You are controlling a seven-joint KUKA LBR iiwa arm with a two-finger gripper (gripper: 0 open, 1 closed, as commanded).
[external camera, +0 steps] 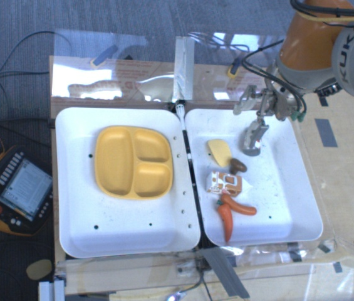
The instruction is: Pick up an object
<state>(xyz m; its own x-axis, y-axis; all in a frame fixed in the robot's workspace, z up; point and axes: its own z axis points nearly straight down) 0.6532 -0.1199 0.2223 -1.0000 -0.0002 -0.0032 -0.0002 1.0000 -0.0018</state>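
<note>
- Objects for picking lie in the right bin (pixel 302 187), grouped toward its left side, close to the divider between the two bins.
- Farthest of the group is a pale yellow wedge (pixel 219 152), flat on the bin floor.
- Just near and right of the wedge sits a small dark brown piece (pixel 238 165), at the wedge's corner.
- Nearer again lies a small orange-and-white packet (pixel 225 182).
- Two orange carrots come next: one (pixel 240 207) lies crosswise, the other (pixel 226 222) points toward the near wall; their ends meet just below the packet.
- Over the far part of the right bin hangs the gripper (pixel 252 144), right of the wedge and apart from it, with nothing visibly held.
- Whether its fingers are spread or pressed together I cannot tell; they read as one grey shape from this angle.
- Inside the left bin (pixel 76 224) rests a yellow compartment tray (pixel 133 161), three sections, roughly centred.
- Left of the bench, on the floor, lie handheld pendants with screens (pixel 20 190) and cables.
</note>
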